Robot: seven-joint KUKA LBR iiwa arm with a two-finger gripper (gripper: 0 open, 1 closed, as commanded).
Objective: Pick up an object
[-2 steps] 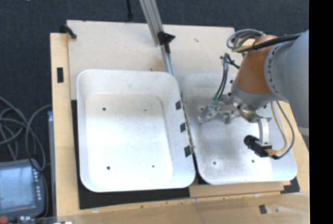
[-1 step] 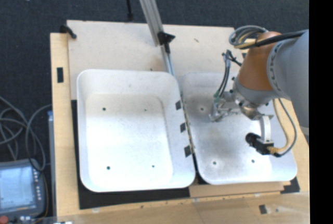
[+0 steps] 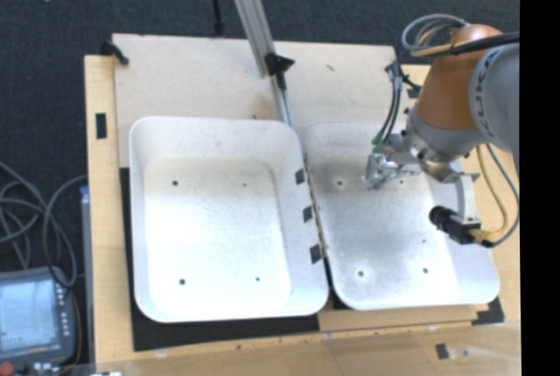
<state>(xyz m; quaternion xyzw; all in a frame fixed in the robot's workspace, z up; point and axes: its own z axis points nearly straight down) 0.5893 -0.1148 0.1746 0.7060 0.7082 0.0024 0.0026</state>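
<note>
Two shallow white plastic bins with rounded corners sit side by side on my pale wooden worktop (image 3: 103, 217). The left-hand bin (image 3: 219, 221) is the larger in view, its floor speckled and marked with a few small dark dots. The right-hand bin (image 3: 398, 230) has the same speckled floor and the same few dots. Three small dark clips run along the seam where the two bins meet, at about 6 o'clock from the base of one slim, ribbed aluminium mast (image 3: 249, 3) that leans up toward 12 o'clock.

My one arm (image 3: 455, 99), grey metal with a smooth, rounded orange band, comes in from 3 o'clock and bends down over the right-hand bin. Looped grey cables ride on top of it, and a black fitting hangs at its 5 o'clock side. My jaws (image 3: 378, 173), small and silvery, are low over the upper middle of the right-hand bin's floor, pointing toward 9 o'clock. I cannot tell whether they are apart or together, and I can make out no object to pick up between them or on either bin's floor.

One grey handheld screen unit (image 3: 31, 317) lies on the dark carpet at 8 o'clock, with loose cables beside it.
</note>
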